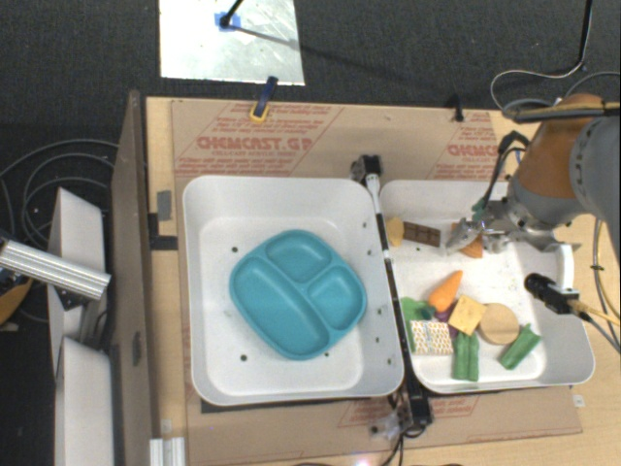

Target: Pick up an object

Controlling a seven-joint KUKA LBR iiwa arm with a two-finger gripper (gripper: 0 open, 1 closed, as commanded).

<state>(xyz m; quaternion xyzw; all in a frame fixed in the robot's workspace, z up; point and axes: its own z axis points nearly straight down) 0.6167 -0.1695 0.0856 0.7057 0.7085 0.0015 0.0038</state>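
Observation:
My gripper (473,233) hangs low over the back of the right bin (572,362), reaching in from the right under the grey arm with its orange band. A small orange piece (473,250) lies right beneath it, touching or nearly so. In the same bin lie a brown bar (420,233), a tan chunk (394,229), an orange carrot (446,290), a yellow block (466,314), a round tan biscuit (500,324), a checkered cracker (431,336) and green pieces (466,357).
The left bin (209,212) holds a blue divided plate (296,294). A black ridge (386,260) separates the two bins. A black-and-white part (551,289) juts over the right bin's right side. Cables run at the far right.

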